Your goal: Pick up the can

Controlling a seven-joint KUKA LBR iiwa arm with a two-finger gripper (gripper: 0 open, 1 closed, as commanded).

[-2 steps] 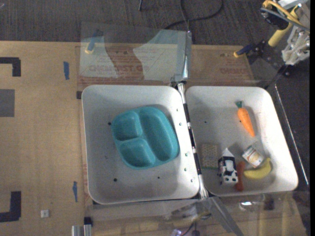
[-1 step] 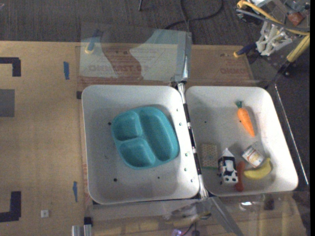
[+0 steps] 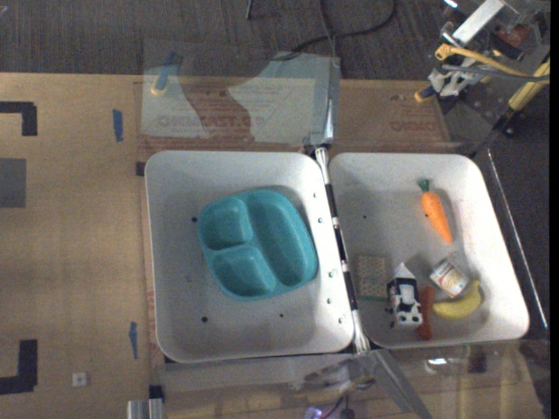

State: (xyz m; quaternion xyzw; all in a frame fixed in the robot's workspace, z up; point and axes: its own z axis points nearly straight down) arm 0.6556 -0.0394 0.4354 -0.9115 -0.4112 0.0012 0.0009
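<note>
The can [image 3: 448, 277] is small, with a white and red label, and lies in the front right part of the right bin [image 3: 376, 182]. It touches the banana [image 3: 460, 302] just in front of it. My gripper [image 3: 447, 78] hangs beyond the bin's far right corner, outside the bin, well away from the can and with nothing seen in it.
The right bin also holds an orange carrot [image 3: 436, 215], a small black-and-white carton [image 3: 403, 295], a red stick-like item [image 3: 425, 312] and a tan square piece [image 3: 371, 275]. A teal divided plate [image 3: 257, 243] lies in the left bin [image 3: 175, 199]. Yellow cables [image 3: 489, 59] trail from the arm.
</note>
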